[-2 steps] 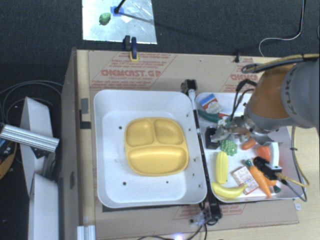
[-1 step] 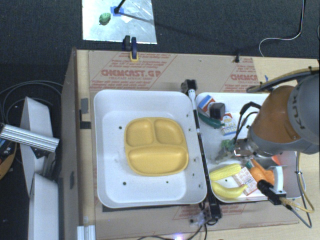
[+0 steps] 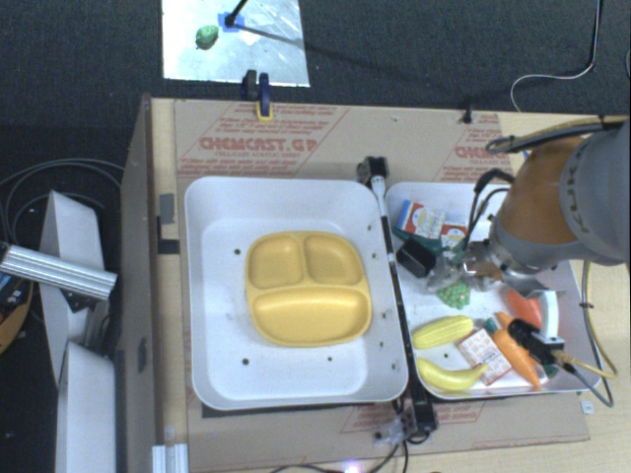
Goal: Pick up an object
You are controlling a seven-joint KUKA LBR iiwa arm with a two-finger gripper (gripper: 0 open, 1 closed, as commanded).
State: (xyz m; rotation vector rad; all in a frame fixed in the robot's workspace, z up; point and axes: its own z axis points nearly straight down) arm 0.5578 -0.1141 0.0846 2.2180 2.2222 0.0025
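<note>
While the big grey arm (image 3: 582, 200) reaches in from the right, it bends down over the right bin (image 3: 434, 197). It has an orange band (image 3: 537, 197) just above its wrist. The gripper (image 3: 463, 264) sits low in the middle of that bin, among the toys. I cannot tell how the gripper stands, because its tip is dark and blurry and mixed up with the things around it. I cannot see any toy held in it.

Right by the gripper tip is a small bumpy green thing (image 3: 455, 293). It looks like it touches the tip or lies just below it. A dark black thing (image 3: 415, 257) lies just to the left of the gripper. Behind that, near the far side of the bin, is a little box (image 3: 428, 222) with red, white and green on it.

Closer to the front of the bin there is a yellow corn toy (image 3: 442, 332). A yellow banana (image 3: 449, 376) lies along the front edge. Beside them is a small flat card (image 3: 483, 351) with red marks. An orange carrot (image 3: 518, 353) lies on a slant near the right side.

The left bin (image 3: 212, 294) holds one thing, a yellow tray (image 3: 308, 287) with three parts. It lies flat in the middle of that bin. Both bins rest on a brown board (image 3: 296, 136) with red letters.
</note>
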